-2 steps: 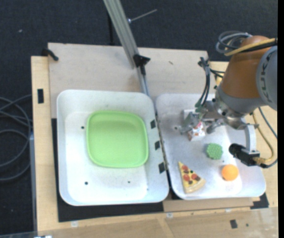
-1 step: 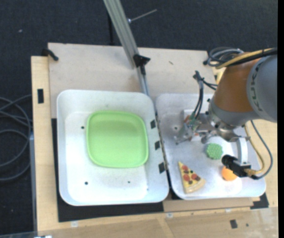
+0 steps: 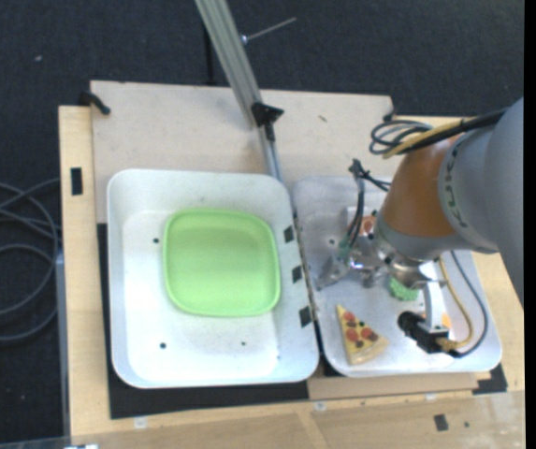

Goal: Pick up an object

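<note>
Nearest the camera, a pizza slice (image 3: 359, 333) lies flat in the right bin (image 3: 316, 211), to the right of the green plate (image 3: 222, 262) and nearer than it. It is a flat triangular wedge, yellow with red spots and a paler crust along its wide end. Its long axis runs near to far, leaning slightly left, with the tip pointing away from the camera and the crust toward the bin's near rim. It sits clear of all other items. Beyond the slice, and further right of the plate, a small bright green piece (image 3: 400, 290) lies partly under the arm's hardware; its shape cannot be determined. The gripper (image 3: 350, 267) hangs low over the right bin, just right of the plate and about level with its middle. It is beyond the slice's tip, and nothing is seen held in it. Whether it is parted or closed cannot be told. The plate is a smooth, matt, pale green square with rounded corners and a raised rim, lying flat in the middle of the left bin (image 3: 137, 251). Both bins are shallow white trays with scuffed, speckled floors, set on a pale wooden bench (image 3: 79, 251). The arm (image 3: 478, 190), smooth grey with an orange band (image 3: 415, 195), crosses the view to the plate's right. Farthest off, a ribbed metal rail (image 3: 228, 45) rises behind the plate over dark carpet (image 3: 62, 26).
</note>
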`<state>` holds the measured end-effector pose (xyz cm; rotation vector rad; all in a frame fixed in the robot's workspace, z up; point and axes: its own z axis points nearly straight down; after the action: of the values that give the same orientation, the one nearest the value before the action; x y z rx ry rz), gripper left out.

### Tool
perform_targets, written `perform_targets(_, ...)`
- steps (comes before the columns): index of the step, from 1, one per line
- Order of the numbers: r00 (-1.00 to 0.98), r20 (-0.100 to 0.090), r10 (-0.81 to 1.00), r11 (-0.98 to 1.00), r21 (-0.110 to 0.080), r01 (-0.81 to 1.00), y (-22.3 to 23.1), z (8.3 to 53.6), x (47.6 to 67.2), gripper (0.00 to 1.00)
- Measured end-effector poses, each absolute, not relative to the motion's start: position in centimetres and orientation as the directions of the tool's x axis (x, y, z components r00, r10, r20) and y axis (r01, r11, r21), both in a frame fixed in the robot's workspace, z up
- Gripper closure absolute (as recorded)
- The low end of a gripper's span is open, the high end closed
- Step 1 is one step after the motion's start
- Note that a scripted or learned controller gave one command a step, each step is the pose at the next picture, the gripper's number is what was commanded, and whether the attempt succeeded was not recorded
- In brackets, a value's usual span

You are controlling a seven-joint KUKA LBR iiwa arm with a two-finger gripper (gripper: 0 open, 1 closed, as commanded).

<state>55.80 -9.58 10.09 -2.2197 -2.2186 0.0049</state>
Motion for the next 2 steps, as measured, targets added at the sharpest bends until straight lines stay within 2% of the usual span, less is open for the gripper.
perform_targets(1,0.001,0.001,1.000,-0.001,0.001,1.000,-9.6,10.1,55.8,0.00)
perform_targets(2,0.002,0.000,1.000,-0.002,0.002,1.000,-9.7,11.1,55.9,1.00)
